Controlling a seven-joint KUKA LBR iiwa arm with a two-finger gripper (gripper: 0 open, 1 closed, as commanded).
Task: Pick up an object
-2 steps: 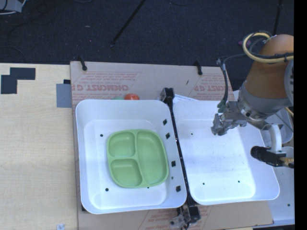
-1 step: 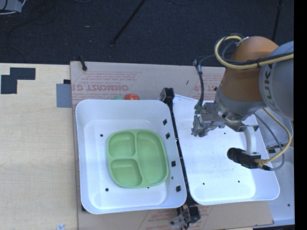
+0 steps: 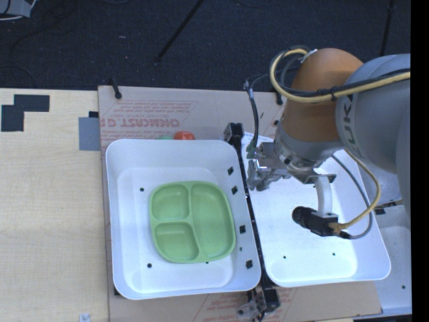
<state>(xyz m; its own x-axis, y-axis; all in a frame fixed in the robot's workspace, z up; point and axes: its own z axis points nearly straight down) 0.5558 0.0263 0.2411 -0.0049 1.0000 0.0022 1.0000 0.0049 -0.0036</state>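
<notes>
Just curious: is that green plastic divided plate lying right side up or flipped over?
Right side up. The green divided plate lies flat in the left white bin, its three hollow compartments facing upward.

The cardboard sheet (image 3: 144, 121) bears upside-down red lettering reading "CHEMCRZT".

I see the arm (image 3: 355, 106) reaching in from the right, its grey links folded over and the orange band uppermost above the wrist. A yellow cable loops around the band. The gripper (image 3: 258, 176) points down and left, below the wrist housing.
</notes>
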